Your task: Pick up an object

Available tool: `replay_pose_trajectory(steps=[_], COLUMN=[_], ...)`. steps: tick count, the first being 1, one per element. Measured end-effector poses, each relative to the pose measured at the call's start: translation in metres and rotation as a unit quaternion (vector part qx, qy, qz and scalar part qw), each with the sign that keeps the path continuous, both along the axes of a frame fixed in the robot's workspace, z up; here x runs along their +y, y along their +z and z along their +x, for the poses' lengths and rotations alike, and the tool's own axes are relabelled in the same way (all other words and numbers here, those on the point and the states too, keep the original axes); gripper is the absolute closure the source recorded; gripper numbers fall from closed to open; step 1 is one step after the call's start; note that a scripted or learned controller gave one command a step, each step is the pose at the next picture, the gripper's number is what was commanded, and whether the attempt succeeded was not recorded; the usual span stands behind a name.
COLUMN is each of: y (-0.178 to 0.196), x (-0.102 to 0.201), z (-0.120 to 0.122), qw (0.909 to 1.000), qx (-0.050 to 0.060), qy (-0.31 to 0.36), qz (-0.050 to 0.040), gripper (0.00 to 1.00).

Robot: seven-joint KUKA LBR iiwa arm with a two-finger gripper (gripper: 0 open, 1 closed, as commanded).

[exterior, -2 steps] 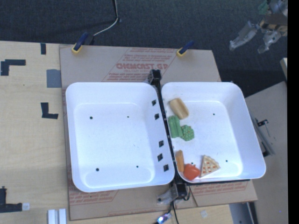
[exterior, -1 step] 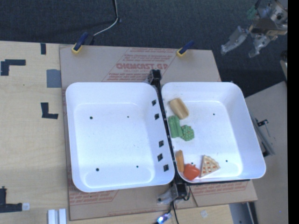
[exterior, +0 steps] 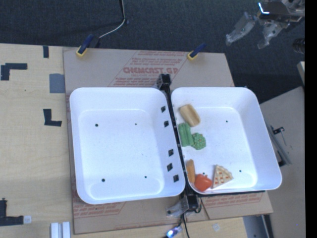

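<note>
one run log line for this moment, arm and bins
gripper: open, holding nothing, above bench beyond right white bin | right bin: tan bread roll, green broccoli, red tomato, pizza slice | pick: not begun

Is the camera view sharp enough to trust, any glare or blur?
Camera view: soft overall; the two-finger gripper at upper right is blurred; the right white bin is evenly lit without harsh glare; the green broccoli-shaped toy reads clearly.
</note>
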State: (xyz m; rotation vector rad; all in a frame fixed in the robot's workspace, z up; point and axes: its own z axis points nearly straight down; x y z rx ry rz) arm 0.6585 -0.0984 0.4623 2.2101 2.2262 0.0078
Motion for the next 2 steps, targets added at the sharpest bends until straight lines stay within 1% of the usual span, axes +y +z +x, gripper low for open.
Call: replay_pose_trajectory(steps=[1,2], y=[0.078,0.073], x=[0.065,0.090], z=[0.010,-0.008], qw=[1.0000,1.0000], qx=[-0.001,0.004], qy=[0.000,-0.002], qz=[0.0003,0.0000], gripper=[0.00,0.00])
